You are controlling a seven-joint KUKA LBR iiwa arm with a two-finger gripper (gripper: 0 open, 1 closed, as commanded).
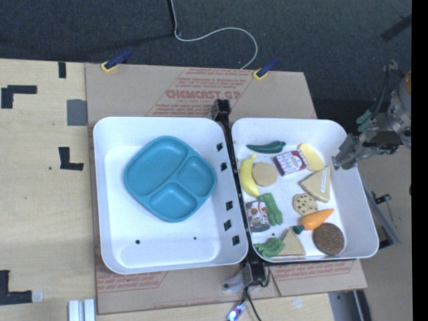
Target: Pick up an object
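Note:
The right bin (358, 199) holds several toy foods: a green chili (266, 147), a banana (247, 175), a tan round biscuit (265, 174), a red packet (289, 162), a yellow piece (311, 156), a cheese wedge (317, 185), a chip cookie (303, 202), a carrot (316, 218), a brown patty (328, 238), green pods (271, 208) and a small can (256, 215). My gripper (344, 156) hangs over the bin's upper right rim, just right of the yellow piece and cheese wedge. Nothing is visibly held in it.
The left bin (107, 199) carries a blue divided plate (170, 178). A sandwich wedge (292, 245) and a green leaf (269, 248) lie at the right bin's front edge. Black clips (230, 199) run along the divider between the bins. A cable (221, 33) loops behind them.

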